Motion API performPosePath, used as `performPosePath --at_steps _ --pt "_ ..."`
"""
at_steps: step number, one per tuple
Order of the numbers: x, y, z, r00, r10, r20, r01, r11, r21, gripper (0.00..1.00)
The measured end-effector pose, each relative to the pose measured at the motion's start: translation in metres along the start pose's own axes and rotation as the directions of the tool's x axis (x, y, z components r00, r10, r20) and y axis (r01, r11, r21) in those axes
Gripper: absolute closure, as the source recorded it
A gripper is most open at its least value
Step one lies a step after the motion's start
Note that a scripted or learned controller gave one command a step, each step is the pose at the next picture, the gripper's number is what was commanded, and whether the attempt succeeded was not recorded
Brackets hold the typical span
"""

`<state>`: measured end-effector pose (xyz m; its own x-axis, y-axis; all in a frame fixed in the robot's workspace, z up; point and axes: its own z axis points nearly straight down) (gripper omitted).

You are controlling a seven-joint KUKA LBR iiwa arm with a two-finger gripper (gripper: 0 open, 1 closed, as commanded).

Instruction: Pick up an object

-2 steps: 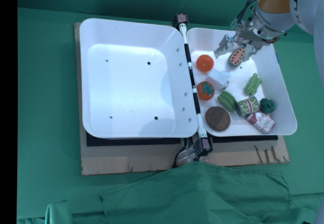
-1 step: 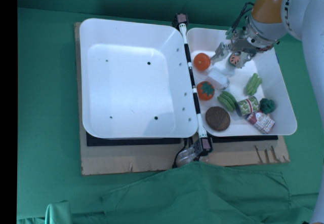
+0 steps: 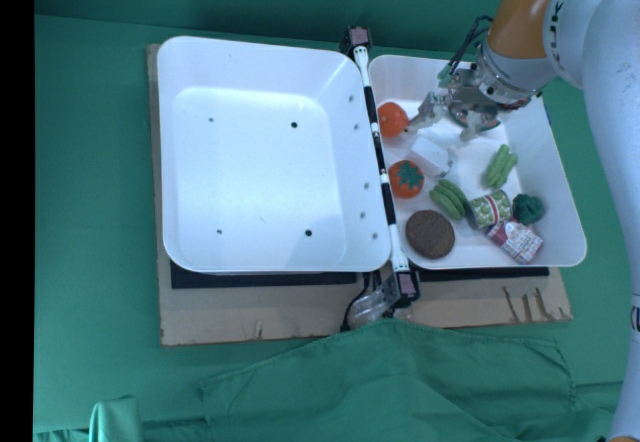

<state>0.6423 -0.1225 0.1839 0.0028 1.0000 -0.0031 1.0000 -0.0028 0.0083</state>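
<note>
green cloth [image 3: 90, 180] — bench | cardboard [image 3: 300, 315] under two white bins [image 3: 200, 60]

We see a green-covered bench [image 3: 90, 180] bearing a cardboard sheet [image 3: 250, 315], two white bins [image 3: 200, 60] side by side, and perhaps crumpled green cloth [image 3: 400, 385] in front.

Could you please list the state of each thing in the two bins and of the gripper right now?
gripper: open, above the right bin, holding nothing.
white block: lying tilted, just below the gripper.
orange fruit: resting by the divider.
tomato: resting, stem up.
brown disc: lying flat.
can: on its side.
left bin: sitting level.
right bin: holding all the items.
</note>
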Motion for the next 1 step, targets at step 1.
performPosePath --at_steps 1 --pt "-0.0018 0.0028 -0.0162 1.0 0.003 0.004 -0.003 1.0 -0.014 1.0"
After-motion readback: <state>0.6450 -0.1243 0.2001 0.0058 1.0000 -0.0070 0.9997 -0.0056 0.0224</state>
